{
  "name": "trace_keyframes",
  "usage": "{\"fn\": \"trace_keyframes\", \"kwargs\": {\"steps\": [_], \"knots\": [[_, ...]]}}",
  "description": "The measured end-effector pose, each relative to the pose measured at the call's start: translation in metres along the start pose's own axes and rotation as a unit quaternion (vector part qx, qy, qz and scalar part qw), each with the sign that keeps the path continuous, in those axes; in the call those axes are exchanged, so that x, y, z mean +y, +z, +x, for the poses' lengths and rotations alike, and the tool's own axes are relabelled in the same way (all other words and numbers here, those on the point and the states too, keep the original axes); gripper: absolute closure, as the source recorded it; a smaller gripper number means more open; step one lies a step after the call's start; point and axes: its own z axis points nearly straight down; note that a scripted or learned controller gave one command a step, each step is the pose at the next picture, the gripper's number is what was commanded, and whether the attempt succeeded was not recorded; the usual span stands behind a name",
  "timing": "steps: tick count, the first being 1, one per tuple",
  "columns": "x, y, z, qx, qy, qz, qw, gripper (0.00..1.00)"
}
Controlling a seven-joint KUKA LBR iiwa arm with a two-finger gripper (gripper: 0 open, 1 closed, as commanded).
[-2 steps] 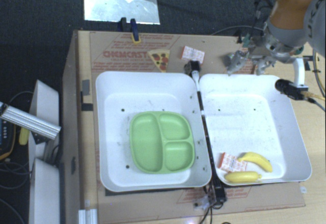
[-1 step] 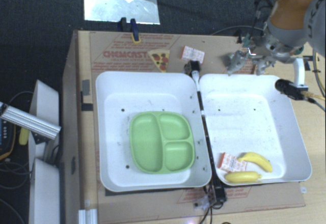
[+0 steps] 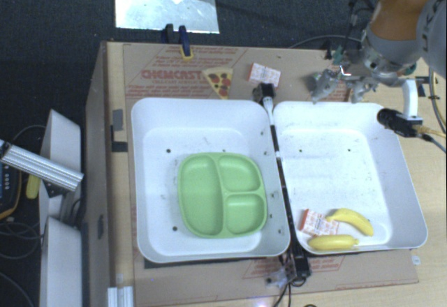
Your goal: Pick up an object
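camera view from above has the gripper [image 3: 340,84] hanging over the far rim of the right bin [image 3: 391,159], its two fingers spread apart with nothing between them. the pickable things sit well away from it, bunched in the near corner of that bin: a curved banana [image 3: 353,220], a second yellow piece [image 3: 333,242] lying just below it, and a small red-and-white packet [image 3: 315,221] touching them. the left bin [image 3: 150,131] carries a green divided plate [image 3: 223,194]. my worry is the crowding: a descent there could catch two items, or nudge one against the wall so the fingers close on air. the packet lies flat, probably hard to pinch.
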Motion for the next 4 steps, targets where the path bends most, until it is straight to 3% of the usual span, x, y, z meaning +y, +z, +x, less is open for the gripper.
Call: {"fn": "trace_keyframes", "kwargs": {"steps": [1,2,3,4], "knots": [[0.0,0.0,0.0,0.0,0.0,0.0,1.0,0.0],[0.013,0.012,-0.044,-0.001,0.002,0.0,1.0,0.0],[0.014,0.012,-0.043,-0.001,0.001,0.0,1.0,0.0],[-0.051,0.011,-0.084,-0.001,0.002,0.001,1.0,0.0]]}}
